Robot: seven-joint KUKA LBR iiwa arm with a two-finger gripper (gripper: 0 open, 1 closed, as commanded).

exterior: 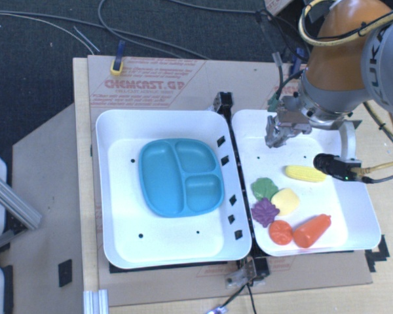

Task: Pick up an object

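My gripper (pixel 276 138) hangs over the upper left part of the right bin (pixel 363 231), its dark fingers pointing down and nothing between them. Below it lie several toy foods: a yellow corn cob (pixel 304 173), a green broccoli piece (pixel 264 188), a pale yellow piece (pixel 286 201), a purple grape bunch (pixel 264 211), a red tomato (pixel 280 232) and an orange-red carrot (pixel 312 230). The corn is the closest, a little to the gripper's lower right.
The left bin (pixel 111 195) holds a blue divided plate (pixel 181 176). A black clip-lined ridge (pixel 230 169) separates the two bins. A black cylinder on the arm (pixel 334 165) sits just right of the corn. Cables trail across the floor behind the bench.
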